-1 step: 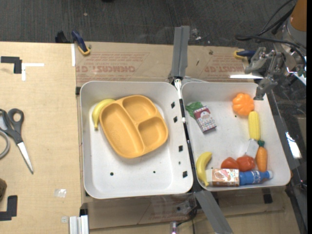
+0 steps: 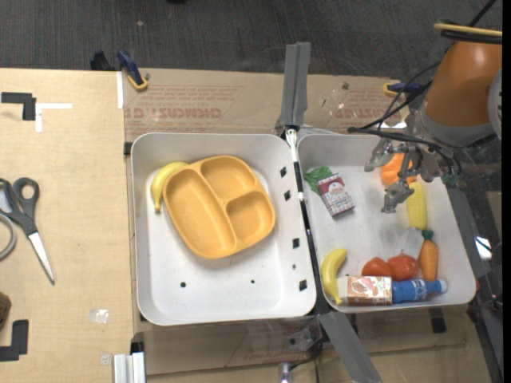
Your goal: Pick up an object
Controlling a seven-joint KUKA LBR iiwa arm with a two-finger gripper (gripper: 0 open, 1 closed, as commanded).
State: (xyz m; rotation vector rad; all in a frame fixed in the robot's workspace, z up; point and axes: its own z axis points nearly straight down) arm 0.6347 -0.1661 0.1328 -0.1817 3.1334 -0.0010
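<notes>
The arm enters from the right, and its gripper [image 2: 397, 183] hangs over the upper right part of the right bin [image 2: 363, 238]. The fingers [image 2: 391, 199] point downward and stand apart, with nothing between them. Just right of the fingers lies a corn cob [image 2: 416, 204], its long axis running up and down the view, one end toward the bin's far wall. An orange item [image 2: 391, 170] sits partly hidden behind the gripper. Below the corn lies a carrot [image 2: 429, 260], near upright in the view, green end uppermost. Along the near wall lie a tomato [image 2: 403, 266], a small banana [image 2: 331, 271], a carton [image 2: 369, 290] and a blue bottle [image 2: 417, 290], both lying crosswise. The left bin [image 2: 215, 294] holds a yellow divided plate [image 2: 217, 206] and a second banana [image 2: 164, 182].
</notes>
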